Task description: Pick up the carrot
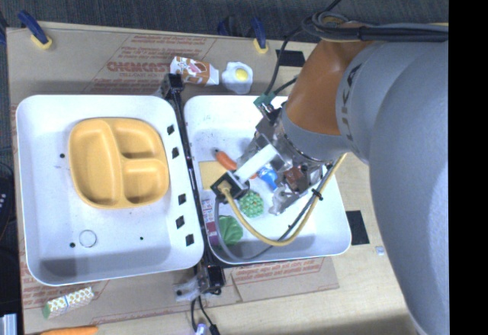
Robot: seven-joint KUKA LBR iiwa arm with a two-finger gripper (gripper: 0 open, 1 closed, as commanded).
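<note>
Arm: grey with an orange band, seen reaching in from the right above the right bin
Left bin: white and shallow, taken up by a plate
Right bin: white, set just beside the left bin, partly covered by the arm
Yellow plate: divided into compartments, laid flat in the left bin
Gripper: held low over the middle of the right bin; whether it is parted or closed cannot be made out
Green item: round, placed in the right bin, near the gripper
Carrot: small and orange, seen lying on the floor of the right bin, left of the gripper and not held
</note>
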